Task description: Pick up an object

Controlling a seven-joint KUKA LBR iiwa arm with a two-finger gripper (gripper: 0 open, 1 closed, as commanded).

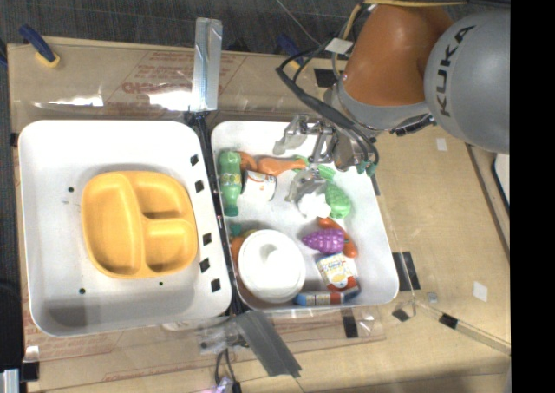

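a tan worktop (451, 235) carries two white bins. the left bin (43, 157) holds a yellow divided tray (139, 222). the right bin (377, 226) holds a green bottle (229, 181), a white bowl (270, 263), a purple grape bunch (325, 239) and a small carton (337, 271). the end effector (314, 161) hangs low over the right bin's far side, near an orange toy (279, 166); whether it is wide or narrow, i cannot tell.

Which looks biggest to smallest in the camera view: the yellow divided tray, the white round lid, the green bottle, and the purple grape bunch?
1. yellow divided tray
2. white round lid
3. green bottle and purple grape bunch: too alike in apparent size to rank; the bottle is longer but slimmer.
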